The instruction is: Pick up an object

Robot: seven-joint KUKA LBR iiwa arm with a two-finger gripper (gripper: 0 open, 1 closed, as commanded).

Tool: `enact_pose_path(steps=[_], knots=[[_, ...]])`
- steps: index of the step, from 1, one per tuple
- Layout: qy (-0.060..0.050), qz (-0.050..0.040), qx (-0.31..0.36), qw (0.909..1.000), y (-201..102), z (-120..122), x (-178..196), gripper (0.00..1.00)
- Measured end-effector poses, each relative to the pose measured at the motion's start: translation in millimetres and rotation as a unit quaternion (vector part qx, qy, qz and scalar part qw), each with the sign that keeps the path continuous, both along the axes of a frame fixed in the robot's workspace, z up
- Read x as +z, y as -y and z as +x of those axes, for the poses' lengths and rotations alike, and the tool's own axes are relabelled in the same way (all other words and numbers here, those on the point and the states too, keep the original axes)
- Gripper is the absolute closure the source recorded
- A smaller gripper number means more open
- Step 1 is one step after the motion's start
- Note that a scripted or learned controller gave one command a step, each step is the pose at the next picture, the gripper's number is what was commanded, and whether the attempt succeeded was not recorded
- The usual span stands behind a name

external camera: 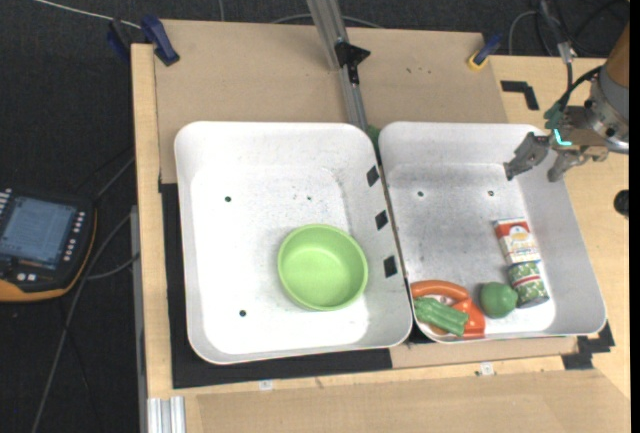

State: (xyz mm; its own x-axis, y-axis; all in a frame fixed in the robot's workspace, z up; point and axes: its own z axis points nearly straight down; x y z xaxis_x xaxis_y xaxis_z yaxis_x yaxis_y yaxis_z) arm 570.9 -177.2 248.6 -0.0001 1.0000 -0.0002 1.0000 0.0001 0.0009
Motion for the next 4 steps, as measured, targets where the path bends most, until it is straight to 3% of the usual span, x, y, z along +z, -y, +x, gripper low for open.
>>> enact_pose_path(steps=[1, 4], knots=[[0.000, 0.0000, 0.000, 1.0000, 0.0, 0.0, -0.1, 0.00], [0.000, -0.0001, 0.000, 1.0000, -14.5, 6.3, -145.5, 0.00]])
